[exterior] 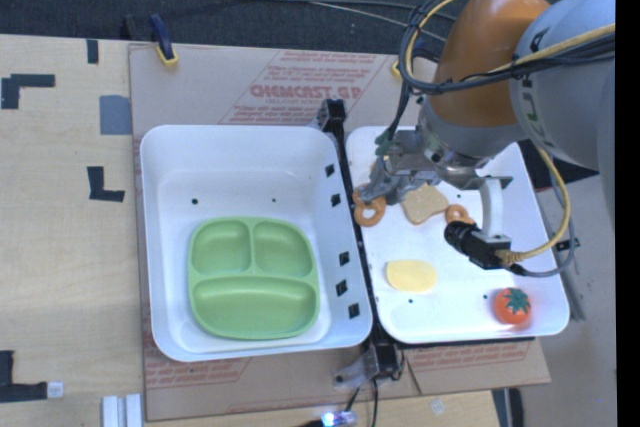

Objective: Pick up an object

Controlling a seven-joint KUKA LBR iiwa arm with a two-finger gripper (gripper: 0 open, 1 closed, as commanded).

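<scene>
Nearest the camera in the right bin [545,320] sit a tomato [512,306] and a yellow disc [411,275], both likely light, rigid toys. Farther back lies a toast slice [424,205], with a small orange pretzel [369,211] at the bin's left wall. The gripper [386,181] hovers just above the pretzel; whether it is apart or together cannot be told. The pretzel looks thin and stiff, best pinched across its loop.

Gripper [385,183] down in right bin [540,215], near its left wall — just above a pretzel [369,212]. Toast slice [425,205] beside it, yellow chip [411,275] below, tomato [512,306] in the near corner. Left bin [160,155] holds a green divided plate [254,277].
</scene>
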